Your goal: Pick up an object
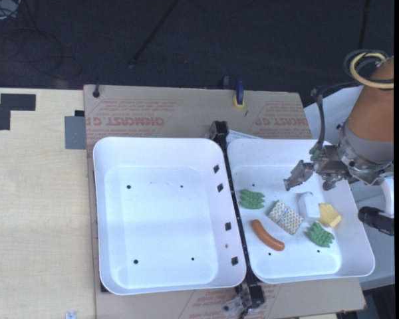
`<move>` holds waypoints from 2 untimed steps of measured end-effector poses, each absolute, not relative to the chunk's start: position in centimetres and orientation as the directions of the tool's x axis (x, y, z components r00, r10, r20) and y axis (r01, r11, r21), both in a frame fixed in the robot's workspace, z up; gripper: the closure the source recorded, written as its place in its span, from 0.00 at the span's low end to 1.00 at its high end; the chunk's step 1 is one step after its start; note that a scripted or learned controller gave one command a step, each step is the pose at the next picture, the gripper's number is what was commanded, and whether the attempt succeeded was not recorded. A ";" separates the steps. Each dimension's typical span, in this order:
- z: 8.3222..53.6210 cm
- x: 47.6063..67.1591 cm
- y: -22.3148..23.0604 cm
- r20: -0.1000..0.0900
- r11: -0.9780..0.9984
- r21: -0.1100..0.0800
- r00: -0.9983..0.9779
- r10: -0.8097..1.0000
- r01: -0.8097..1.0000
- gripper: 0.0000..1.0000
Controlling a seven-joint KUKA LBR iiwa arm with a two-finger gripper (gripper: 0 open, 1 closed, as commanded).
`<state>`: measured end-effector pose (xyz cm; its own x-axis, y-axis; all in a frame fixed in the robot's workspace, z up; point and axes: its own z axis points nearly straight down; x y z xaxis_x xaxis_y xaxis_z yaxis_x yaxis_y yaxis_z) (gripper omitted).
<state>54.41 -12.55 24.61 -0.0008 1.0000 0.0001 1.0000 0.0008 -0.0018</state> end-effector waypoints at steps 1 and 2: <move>18.3 51.4 -4.8 0.005 0.006 -0.013 -0.005 1.000 1.000 0.00; 13.1 54.8 -11.2 -0.002 -0.003 -0.006 0.003 1.000 1.000 0.00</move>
